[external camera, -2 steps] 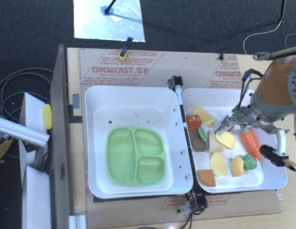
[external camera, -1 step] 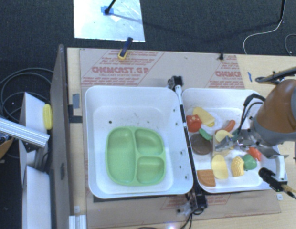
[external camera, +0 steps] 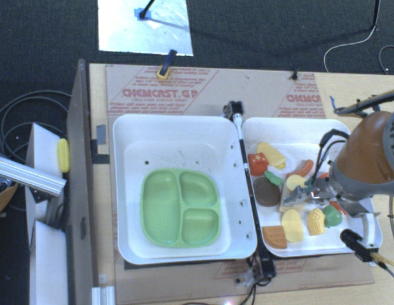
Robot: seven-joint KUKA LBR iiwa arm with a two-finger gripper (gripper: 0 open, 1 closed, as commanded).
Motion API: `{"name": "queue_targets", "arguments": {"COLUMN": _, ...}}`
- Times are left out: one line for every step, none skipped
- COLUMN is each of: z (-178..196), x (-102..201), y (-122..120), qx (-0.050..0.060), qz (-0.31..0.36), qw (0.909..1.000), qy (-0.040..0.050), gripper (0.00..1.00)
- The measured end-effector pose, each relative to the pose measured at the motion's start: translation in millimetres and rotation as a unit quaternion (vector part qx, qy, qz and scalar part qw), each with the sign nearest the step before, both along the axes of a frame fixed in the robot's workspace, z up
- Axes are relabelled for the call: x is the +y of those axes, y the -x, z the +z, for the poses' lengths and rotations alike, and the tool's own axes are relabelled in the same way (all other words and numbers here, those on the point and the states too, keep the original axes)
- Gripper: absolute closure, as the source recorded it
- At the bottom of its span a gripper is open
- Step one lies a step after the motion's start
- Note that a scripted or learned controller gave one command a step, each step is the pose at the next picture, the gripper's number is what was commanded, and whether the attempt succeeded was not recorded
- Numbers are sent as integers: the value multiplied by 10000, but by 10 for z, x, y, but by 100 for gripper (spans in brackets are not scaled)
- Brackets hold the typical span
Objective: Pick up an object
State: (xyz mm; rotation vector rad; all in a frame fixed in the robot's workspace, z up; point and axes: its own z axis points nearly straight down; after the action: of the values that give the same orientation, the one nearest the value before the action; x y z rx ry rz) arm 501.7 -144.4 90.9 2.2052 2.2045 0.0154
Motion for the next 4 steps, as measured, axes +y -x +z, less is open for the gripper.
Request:
{"name": "queue_targets", "arguments": {"z": -12, "x": -192, "y": -565, "qx": 65, "qz": 32, "qw": 10000, "qy": -43, "gripper": 0}}
{"name": "queue_targets", "arguments": {"z": 2, "x": -451, "y": 91, "qx": 38, "qz": 32, "qw": 9999, "qy": -104, "gripper": 0}}
{"name": "queue_targets", "arguments": {"z": 55, "x": -430, "y": -516, "qx": 89, "qz": 56, "qw": 9999, "qy": -77, "gripper": 0}}
{"name": "queue_targets", "arguments": {"z": -31, "x": -521, "y": -977, "qx": 198, "qz": 63, "qw": 9996, "qy": -187, "gripper": 0}}
